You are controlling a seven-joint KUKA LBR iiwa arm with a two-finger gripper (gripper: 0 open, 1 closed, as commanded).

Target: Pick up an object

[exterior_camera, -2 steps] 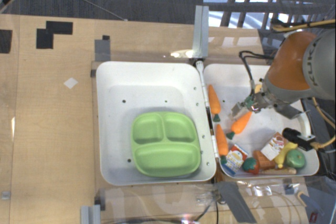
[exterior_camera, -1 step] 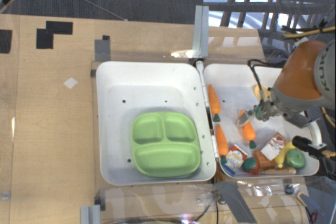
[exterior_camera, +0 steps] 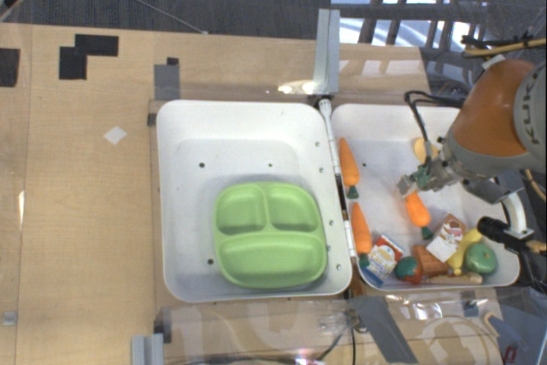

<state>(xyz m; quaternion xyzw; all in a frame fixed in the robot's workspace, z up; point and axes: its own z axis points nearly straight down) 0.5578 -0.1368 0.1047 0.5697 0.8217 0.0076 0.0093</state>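
The right white bin (exterior_camera: pixel 385 128) holds several toy foods. A short orange carrot (exterior_camera: pixel 417 209) lies near its middle, and my gripper (exterior_camera: pixel 416 182) hangs directly over the carrot's upper end, very close to it or touching it. The grey arm with its orange band (exterior_camera: pixel 491 111) reaches in from the right and hides the bin's far right side. Two more orange carrots lie along the bin's left wall, one higher (exterior_camera: pixel 348 164) and one lower (exterior_camera: pixel 361 228). I see nothing lifted off the bin floor.
A green divided plate (exterior_camera: pixel 269 235) lies in the left bin (exterior_camera: pixel 184 184). At the right bin's front sit a small printed box (exterior_camera: pixel 385 256), a white and red packet (exterior_camera: pixel 447 239), a yellow piece (exterior_camera: pixel 468 248) and a green ball (exterior_camera: pixel 481 259). A yellow bit (exterior_camera: pixel 420 148) shows behind the gripper.
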